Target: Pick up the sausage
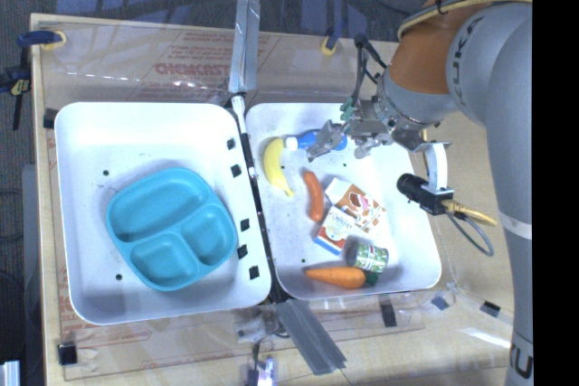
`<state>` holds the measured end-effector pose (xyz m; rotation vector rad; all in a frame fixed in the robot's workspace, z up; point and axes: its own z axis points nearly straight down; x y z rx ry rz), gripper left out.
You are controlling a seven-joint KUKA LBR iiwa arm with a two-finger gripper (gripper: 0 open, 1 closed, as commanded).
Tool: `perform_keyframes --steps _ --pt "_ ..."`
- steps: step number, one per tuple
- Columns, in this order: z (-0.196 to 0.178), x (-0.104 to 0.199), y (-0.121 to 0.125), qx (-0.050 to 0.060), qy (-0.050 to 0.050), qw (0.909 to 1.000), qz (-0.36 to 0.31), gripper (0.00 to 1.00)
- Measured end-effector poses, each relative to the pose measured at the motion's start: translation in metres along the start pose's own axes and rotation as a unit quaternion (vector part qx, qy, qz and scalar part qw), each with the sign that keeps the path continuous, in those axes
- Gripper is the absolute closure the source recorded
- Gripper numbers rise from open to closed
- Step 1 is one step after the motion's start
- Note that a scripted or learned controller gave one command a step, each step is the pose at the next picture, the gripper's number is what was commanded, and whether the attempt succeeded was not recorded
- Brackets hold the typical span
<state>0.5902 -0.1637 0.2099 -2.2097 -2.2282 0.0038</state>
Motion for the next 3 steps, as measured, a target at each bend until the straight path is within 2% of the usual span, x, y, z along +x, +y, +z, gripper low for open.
perform_keyframes --steps 1,2,3 --pt "0.119 -0.003 -0.011 0.0 0.0 0.9923 -0.124 0.0" --pt "0.109 -0.004 -0.011 -0.001 -0.001 0.9921 -0.125 1.0" --pt "0.017 0.036 -0.014 -0.002 -0.001 0.9744 -0.225 1.0"
